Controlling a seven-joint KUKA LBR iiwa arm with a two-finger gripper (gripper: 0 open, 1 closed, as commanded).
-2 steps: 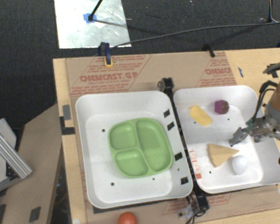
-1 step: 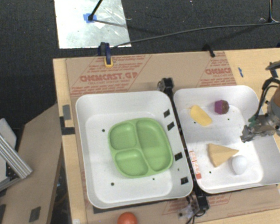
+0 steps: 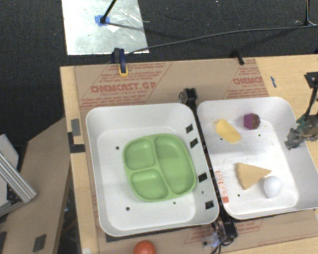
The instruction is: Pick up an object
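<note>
The right bin (image 3: 294, 156) holds a yellow oblong piece (image 3: 228, 131), a small purple ball (image 3: 251, 121), a tan cheese-like wedge (image 3: 250, 174) and a white egg-shaped object (image 3: 271, 186) touching the wedge's right end. My gripper (image 3: 294, 139) hangs at the right bin's right rim, above the bin's edge and apart from all of these objects. Nothing shows between its tips. The left bin (image 3: 106, 156) holds a green divided plate (image 3: 158, 167).
An orange-red ball (image 3: 144, 252) lies on the bench in front of the left bin. A clamp (image 3: 121, 60) and a shiny sheet (image 3: 103, 22) sit behind the bins. A metal rail (image 3: 8, 170) stands at the far left.
</note>
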